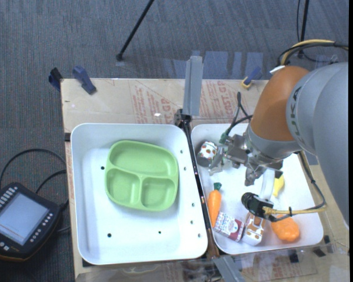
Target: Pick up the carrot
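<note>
The carrot, orange with a small green top, lies in the right bin close to its left wall, pointing toward the front. My gripper hangs over the left part of that bin, just behind the carrot's green end and apart from it. Nothing shows between the gripper and the carrot.
A spotted white ball sits beside the gripper. A yellow piece, two small cartons and an orange fruit share the right bin. The left bin holds a green divided plate.
</note>
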Available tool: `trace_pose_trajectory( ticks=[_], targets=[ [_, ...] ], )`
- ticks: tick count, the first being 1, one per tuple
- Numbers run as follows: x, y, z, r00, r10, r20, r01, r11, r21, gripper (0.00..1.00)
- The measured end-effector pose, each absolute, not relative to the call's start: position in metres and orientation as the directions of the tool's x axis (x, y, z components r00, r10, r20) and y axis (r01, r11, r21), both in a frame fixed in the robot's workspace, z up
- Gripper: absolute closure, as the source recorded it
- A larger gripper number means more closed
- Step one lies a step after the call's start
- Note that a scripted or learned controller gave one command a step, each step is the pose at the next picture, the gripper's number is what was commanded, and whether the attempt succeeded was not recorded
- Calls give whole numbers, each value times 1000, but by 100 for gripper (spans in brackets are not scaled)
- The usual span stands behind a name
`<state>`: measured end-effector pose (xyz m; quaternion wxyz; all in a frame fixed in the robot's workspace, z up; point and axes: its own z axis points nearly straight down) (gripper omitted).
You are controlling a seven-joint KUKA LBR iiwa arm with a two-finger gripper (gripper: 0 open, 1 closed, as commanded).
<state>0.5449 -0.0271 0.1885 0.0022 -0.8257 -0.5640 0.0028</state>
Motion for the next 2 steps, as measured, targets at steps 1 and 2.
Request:
trace_pose_trajectory(
  ticks=[1, 2],
  targets=[
    [644, -52, 187, 258, 966, -2, 966, -258, -4, 0],
    [643, 29, 186, 125, 992, -1, 992, -125, -5, 0]
  ],
)
